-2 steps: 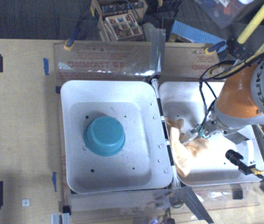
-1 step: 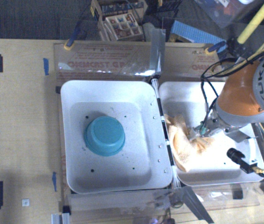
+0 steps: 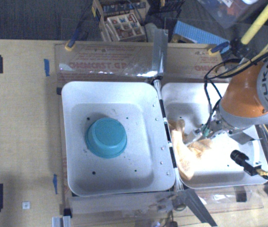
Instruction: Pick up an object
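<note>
Object: pale tan, crumpled-looking thing (image 3: 187,156) that I see lying in the right bin (image 3: 191,103), against its left wall near the front corner; washed out by glare.
Gripper: the gripper (image 3: 204,132) is low inside the right bin, just above and beside the tan thing; I cannot tell whether it is released or clenched, nor whether it touches the thing.
Arm: grey with an orange band (image 3: 243,96); letters "KU" readable on its casing at the right edge.
Left bin: the left bin (image 3: 77,98) holds an upturned teal bowl (image 3: 106,137).
Writing: a clear sheet (image 3: 105,64) behind the bins bears red lettering I cannot read.
</note>
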Available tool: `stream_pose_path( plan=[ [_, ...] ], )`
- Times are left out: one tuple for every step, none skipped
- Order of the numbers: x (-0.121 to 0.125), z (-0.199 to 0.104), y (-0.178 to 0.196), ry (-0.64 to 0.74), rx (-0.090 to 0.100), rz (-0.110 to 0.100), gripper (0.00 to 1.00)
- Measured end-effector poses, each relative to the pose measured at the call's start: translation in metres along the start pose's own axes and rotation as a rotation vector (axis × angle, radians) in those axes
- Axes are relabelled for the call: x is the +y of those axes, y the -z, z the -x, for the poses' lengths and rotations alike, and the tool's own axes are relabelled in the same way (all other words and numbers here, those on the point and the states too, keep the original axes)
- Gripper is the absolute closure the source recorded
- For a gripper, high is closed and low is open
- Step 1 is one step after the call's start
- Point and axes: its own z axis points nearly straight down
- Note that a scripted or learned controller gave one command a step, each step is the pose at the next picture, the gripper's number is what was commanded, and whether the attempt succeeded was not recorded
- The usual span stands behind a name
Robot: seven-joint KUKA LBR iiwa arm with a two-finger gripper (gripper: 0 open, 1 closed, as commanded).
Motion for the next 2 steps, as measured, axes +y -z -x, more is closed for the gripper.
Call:
stream_pose_path(
  plan=[
    [0.0001,0.0020,0.0101,-0.004,-0.003,0.004,1.00],
    [0.0001,0.0020,0.0101,-0.004,-0.003,0.004,0.00]
  ],
)
